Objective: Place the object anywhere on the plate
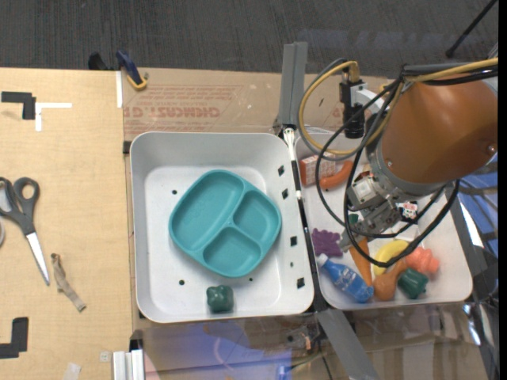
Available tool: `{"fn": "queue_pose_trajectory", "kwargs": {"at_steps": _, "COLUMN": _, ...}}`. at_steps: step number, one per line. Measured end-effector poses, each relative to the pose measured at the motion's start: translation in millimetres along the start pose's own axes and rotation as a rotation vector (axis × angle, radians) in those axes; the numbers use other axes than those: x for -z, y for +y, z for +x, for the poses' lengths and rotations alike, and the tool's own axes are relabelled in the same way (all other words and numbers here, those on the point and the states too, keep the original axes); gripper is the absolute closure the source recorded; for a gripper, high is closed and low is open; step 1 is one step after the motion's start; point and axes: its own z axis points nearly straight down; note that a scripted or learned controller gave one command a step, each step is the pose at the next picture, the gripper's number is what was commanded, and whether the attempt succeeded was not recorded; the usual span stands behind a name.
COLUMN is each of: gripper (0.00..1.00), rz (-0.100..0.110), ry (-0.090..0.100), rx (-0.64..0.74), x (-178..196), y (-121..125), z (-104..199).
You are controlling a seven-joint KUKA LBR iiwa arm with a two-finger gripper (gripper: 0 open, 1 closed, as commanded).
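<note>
**Claw over right bin, pick stage — plate unloaded**

Camera view: The arm [440, 133] reaches in from the right, its orange band hanging over the right bin [451, 291]. The claw [372, 216] sits low among that bin's clutter; wrist and cables hide its tip, so I cannot tell whether it is released, clenched or grasping anything.

Right bin holds a purple piece [325, 241], blue bottle [347, 282], carrot [379, 279], yellow piece [392, 252], pink piece [422, 260], green piece [412, 283].

Left bin [142, 212]: teal plate [226, 224], three compartments, all bare. A small dark green object [219, 298] lies near the plate's front edge, apart from it.

Judgement: the pick step is in hand; which object is intended is unclear, likely one under the claw. Next move calls for a confirmed grip, a lift clear of the bin walls, then leftward travel over the plate.
</note>
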Motion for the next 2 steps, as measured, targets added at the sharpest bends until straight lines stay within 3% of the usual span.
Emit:
{"fn": "queue_pose_trajectory", "kwargs": {"at_steps": 1, "gripper": 1.0, "rz": 0.001, "ry": -0.001, "rx": 0.204, "x": 136.5, "y": -9.9, "z": 15.5}}
{"fn": "queue_pose_trajectory", "kwargs": {"at_steps": 2, "gripper": 1.0, "rz": 0.001, "ry": -0.001, "rx": 0.236, "x": 137.1, "y": -105.7, "z": 12.1}}
